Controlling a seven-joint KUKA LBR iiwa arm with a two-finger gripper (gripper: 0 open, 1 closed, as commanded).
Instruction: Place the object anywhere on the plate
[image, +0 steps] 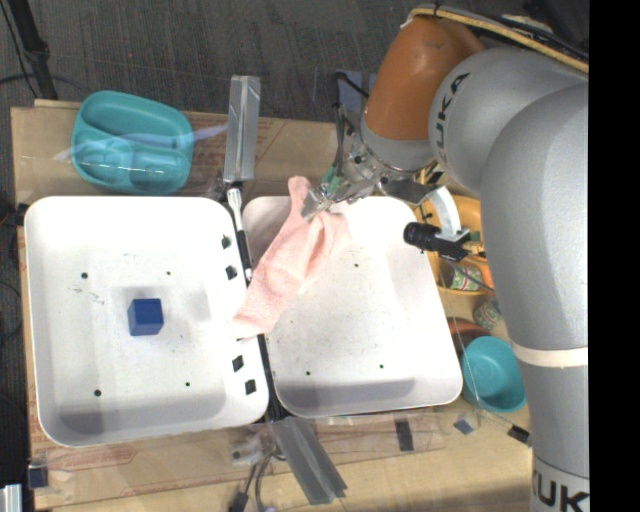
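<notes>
Pink cloth (290, 262) hangs from the hand (322, 203), which you see clamped on its upper corner, above the far edge of the right bin (400, 385). Its lower end drapes over that bin's left rim, beside the left bin (60, 400) with a blue cube (146, 316).

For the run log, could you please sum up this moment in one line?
claw: shut on pink cloth, lifted | cloth: trails over right bin | blue block: in left bin
</notes>
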